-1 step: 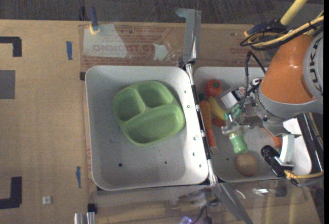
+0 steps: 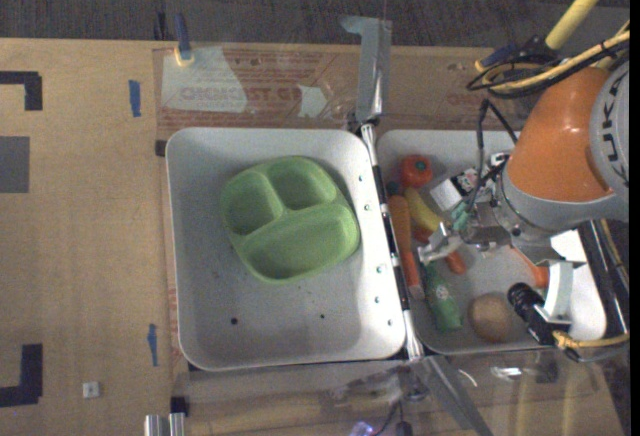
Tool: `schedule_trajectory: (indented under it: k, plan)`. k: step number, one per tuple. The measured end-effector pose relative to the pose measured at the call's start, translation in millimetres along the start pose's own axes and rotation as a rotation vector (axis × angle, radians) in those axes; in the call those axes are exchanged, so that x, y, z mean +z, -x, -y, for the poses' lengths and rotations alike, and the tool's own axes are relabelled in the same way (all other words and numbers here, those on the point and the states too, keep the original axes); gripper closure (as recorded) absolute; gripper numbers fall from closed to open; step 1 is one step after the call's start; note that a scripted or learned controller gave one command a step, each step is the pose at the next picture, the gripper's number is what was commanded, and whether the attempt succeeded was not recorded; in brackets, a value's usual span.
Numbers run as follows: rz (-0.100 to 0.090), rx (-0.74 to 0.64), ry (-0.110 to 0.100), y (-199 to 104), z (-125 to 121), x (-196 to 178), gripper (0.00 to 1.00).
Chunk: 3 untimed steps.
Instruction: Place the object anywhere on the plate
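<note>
A green plate (image 2: 290, 217) with three compartments lies in the left bin (image 2: 200, 324), with nothing on it. My gripper (image 2: 450, 239) hangs low in the right bin (image 2: 590, 324), over a cluster of toy foods. Just left of it lie a long orange carrot (image 2: 402, 239) and a yellow banana (image 2: 423, 210). A red tomato-like piece (image 2: 416, 169) sits at the back. A green piece (image 2: 442, 299) and a brown round one (image 2: 489, 316) lie in front of the gripper. Nothing can be seen held in the gripper.
The metal divider (image 2: 385, 234) between the two bins runs front to back just left of the carrot. A small orange piece (image 2: 538, 274) lies under the arm. Cables and a yellow rod cross the back right corner.
</note>
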<state>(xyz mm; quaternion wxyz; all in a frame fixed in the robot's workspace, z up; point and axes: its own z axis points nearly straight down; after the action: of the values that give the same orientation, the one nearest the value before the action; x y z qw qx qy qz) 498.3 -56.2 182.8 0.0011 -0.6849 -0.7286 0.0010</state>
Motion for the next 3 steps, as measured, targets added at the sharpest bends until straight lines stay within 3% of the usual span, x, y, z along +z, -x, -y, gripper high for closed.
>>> schedule_trajectory:
  k: [1, 2, 3]
  plan:
    - [0.000, 0.000, -0.003, 0, 0, -8, 1.00]
    - [0.001, 0.054, 0.000, 44, -26, 17, 1.00]
    - [0.001, 0.055, 0.000, 17, -56, -36, 1.00]
